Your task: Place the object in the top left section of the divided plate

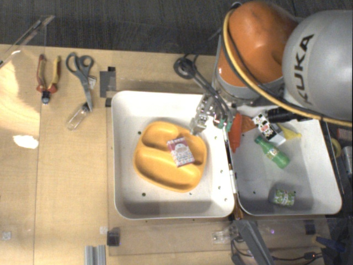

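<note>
A yellow divided plate (160, 162) lies in the left white bin (127, 148). A small red and white packet (180, 151) rests flat on the plate, right of its middle, by the ridge between the sections. My gripper (202, 120) hangs over the plate's upper right rim, just up and right of the packet and apart from it. Nothing shows in the gripper. The plate's upper left section (157, 134) shows bare yellow. The grey and orange arm covers the top of the right bin.
The right bin (309, 203) holds a green bottle (273, 151), an orange-red item (234, 132), a white patterned card (265, 125), a yellow piece (290, 132) and a small green packet (283, 196). Scissors (83, 76), pliers (47, 77) and a black block (108, 80) lie on the bench to the left.
</note>
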Motion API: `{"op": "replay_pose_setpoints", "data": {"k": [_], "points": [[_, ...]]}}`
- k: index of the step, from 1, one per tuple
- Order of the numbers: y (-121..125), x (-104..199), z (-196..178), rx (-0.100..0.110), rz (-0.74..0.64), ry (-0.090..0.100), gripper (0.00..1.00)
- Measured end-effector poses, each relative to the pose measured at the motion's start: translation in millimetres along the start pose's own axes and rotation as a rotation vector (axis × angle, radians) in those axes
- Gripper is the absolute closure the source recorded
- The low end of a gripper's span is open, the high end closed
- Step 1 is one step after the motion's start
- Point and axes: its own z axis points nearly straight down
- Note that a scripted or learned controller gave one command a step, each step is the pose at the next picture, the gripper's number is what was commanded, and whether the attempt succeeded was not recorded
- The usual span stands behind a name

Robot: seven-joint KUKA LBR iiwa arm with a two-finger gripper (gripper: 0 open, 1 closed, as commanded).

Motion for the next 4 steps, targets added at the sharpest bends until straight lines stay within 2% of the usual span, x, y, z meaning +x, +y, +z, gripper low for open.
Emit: {"op": "replay_pose_setpoints", "data": {"k": [1,2,3,4], "points": [[6.5,55.4,12.2,0.001,-0.246,0.003,1.00],[54.4,-4.6,18.6,0.001,-0.223,0.003,1.00],[41.5,59.6,-43.2,-0.001,-0.240,0.000,1.00],[9.4,57.4,-33.2,0.001,-0.511,0.003,1.00]]}}
